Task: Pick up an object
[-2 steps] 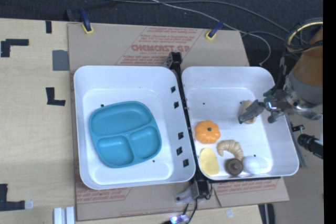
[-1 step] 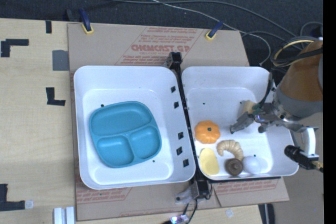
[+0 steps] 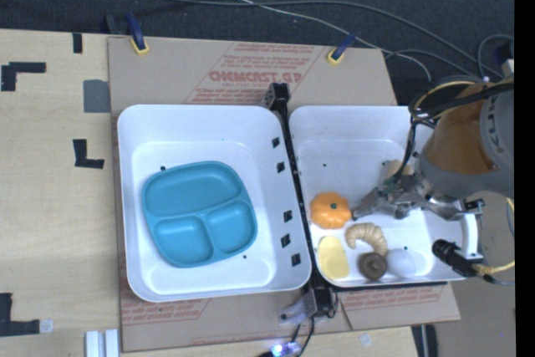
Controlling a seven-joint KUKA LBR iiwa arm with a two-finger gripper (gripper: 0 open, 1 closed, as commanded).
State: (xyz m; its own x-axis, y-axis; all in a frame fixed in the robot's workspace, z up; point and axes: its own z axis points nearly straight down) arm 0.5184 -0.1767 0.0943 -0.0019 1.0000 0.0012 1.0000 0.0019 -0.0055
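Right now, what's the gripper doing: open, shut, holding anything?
Gripper: in the right bin, beside the orange pumpkin; open or shut cannot be told, and nothing visibly held.

Even, soft light; slightly grainy picture.

Smooth glossy white plastic bins [image 3: 201,117] sit on matt cardboard [image 3: 251,71]; the blue tray [image 3: 199,211] looks matt plastic.

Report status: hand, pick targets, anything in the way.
Hand low in right bin, beside the orange pumpkin; nothing seen between its fingers. Croissant, yellow piece, brown ball crowded close. Blue divided tray in left bin.
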